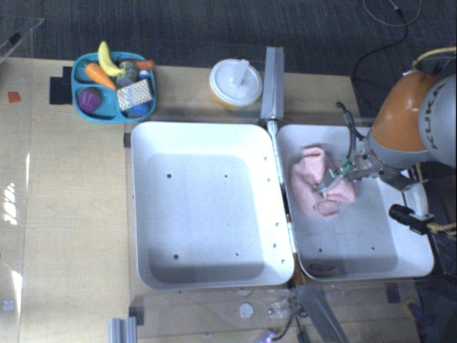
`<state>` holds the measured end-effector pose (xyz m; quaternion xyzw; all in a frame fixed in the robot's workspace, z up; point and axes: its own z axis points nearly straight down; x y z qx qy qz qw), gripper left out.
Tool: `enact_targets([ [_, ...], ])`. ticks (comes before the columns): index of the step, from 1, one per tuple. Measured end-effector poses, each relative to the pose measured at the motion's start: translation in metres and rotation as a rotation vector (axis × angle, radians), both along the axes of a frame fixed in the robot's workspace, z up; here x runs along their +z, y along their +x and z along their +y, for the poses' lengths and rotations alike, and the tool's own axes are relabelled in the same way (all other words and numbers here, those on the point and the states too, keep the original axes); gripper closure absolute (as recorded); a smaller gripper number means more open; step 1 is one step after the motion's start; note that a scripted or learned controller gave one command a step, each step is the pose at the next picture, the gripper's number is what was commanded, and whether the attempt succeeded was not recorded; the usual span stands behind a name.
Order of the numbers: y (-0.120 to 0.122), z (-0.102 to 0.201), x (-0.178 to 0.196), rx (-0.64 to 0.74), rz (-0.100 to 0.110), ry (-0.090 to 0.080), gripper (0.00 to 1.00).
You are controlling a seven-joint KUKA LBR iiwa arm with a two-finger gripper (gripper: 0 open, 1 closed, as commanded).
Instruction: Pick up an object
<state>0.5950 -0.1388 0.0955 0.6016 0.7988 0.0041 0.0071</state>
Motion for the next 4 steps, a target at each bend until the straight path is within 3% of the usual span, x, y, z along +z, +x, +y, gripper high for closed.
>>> enact_targets([
  [1,-0.007,0.024,0.0,0.136,-0.01,-0.006,0.0],
  [2,0.056,0.041,-0.002,-0.03,-0.003,0.0,0.0],
  [3,0.075,0.023,-0.004,0.082,0.022,0.007,0.0],
  [4,0.079,0.025,0.011,0.089,0.004,0.002,1.0],
])
